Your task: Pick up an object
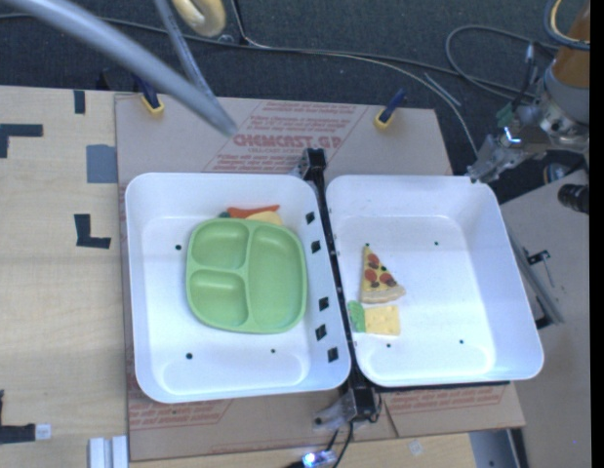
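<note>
The gripper [489,160] hangs above the right bin's [497,261] far right corner, touching nothing; whether it is open cannot be told. A toy pizza slice [378,276] lies in that bin.

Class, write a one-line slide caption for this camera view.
Arm's gripper hovers beside the right bin holding a pizza slice; green plate fills left bin.

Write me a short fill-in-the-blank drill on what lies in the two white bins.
1. The green divided plastic plate lies in the ____ bin.
2. The toy pizza slice lies in the ____ bin.
3. The yellow square cheese-like piece sits just ____ the pizza slice in the picture.
4. The green plate has ____ compartments.

Missing words: left; right; below; three
</note>
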Motion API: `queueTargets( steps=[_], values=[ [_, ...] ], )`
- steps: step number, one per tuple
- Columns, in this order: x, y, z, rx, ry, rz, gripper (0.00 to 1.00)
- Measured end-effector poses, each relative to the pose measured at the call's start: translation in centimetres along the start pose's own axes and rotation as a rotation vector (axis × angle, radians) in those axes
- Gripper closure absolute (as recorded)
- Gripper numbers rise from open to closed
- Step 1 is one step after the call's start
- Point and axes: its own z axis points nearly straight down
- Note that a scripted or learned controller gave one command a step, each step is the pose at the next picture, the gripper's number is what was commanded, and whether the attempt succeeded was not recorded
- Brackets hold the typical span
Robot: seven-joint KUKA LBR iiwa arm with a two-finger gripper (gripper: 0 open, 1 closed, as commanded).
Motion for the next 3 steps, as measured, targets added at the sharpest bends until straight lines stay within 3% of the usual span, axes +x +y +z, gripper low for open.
queueTargets(
  steps=[3],
  values=[
    [14.4, -1.6, 2.5, 0.006, 0.001, -0.003, 1.00]
  ],
)
